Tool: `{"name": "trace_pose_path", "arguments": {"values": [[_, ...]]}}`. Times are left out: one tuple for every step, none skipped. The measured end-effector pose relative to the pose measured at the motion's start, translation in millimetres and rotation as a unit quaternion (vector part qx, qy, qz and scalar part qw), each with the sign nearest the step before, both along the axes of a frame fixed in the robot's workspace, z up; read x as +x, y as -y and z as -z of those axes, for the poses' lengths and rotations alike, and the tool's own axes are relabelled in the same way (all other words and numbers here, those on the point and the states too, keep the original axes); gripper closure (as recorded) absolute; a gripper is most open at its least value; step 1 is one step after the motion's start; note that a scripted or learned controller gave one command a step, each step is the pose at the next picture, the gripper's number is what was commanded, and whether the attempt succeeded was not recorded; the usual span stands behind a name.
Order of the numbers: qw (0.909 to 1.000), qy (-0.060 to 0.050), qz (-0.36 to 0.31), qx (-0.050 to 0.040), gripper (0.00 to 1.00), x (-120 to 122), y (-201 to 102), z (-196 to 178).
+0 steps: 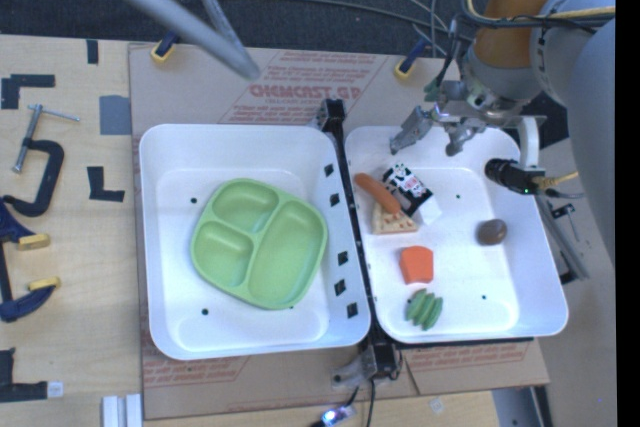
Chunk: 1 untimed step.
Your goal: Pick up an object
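Two shallow white bins are set side by side on the desk, and the pickable things are gathered in the right bin (pixel 540 310), while a green divided plate (pixel 260 242) lies alone in the left bin (pixel 160 155). The end effector (pixel 432 127) is seen above the far edge of the right bin, its two fingers spread apart and nothing held between them, though the slanted view makes its height over the bin hard to judge. Nearest to it, just toward the camera and slightly left, lies a small black-and-white block (pixel 409 187), boxy and printed, touching a tan, waffle-textured wedge (pixel 392 219) and an orange carrot-like stick (pixel 375 190). The stick's long axis is seen to run diagonally, from upper left to lower right. Farther on, an orange cube (pixel 418 264) with matte faces and a green ribbed pod shape (pixel 424 309) are placed well apart from the end effector; a brown rounded lump (pixel 491 232) sits alone toward the right. The cluster's crowding is judged likely to hinder a clean grasp.
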<state>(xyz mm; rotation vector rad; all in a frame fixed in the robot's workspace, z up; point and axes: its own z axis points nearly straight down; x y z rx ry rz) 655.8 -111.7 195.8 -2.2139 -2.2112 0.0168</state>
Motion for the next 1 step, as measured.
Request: {"name": "trace_pose_path", "arguments": {"values": [[1.0, 0.007, -0.002, -0.0006, 0.0, 2.9, -0.4, -9.9]]}}
